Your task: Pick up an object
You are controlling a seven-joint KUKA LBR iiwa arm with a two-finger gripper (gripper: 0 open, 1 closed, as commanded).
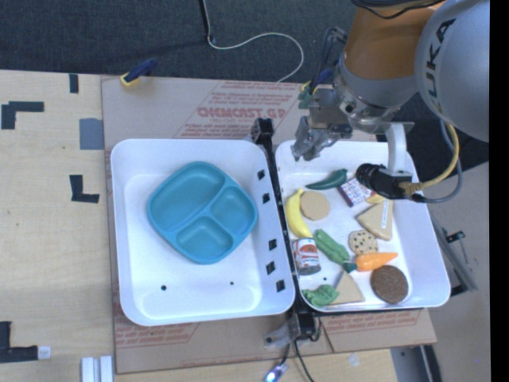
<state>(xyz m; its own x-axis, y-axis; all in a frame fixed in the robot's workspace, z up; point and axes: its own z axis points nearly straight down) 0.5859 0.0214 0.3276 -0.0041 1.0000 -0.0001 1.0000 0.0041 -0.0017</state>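
The right bin [425, 237] holds toy food: a yellow banana [297, 213], a round tan cracker [315, 206], a green pepper [326, 180], a small dark packet [351, 191], a sandwich wedge [375, 221], a chip cookie [362, 241], a green pod [332, 247], a carrot [374, 261], a small can [307, 255] and a brown patty [390, 283]. My gripper [306, 148] hangs over the bin's far left corner, just beyond the pepper and banana. Nothing shows in its grasp.
The left bin [135, 277] carries a blue divided plate [203, 212]. A black divider [274, 213] runs between the bins. A green leaf piece [320, 295] and a bread wedge [347, 290] lie at the right bin's near edge. A black cable end [378, 180] hangs by the packet.
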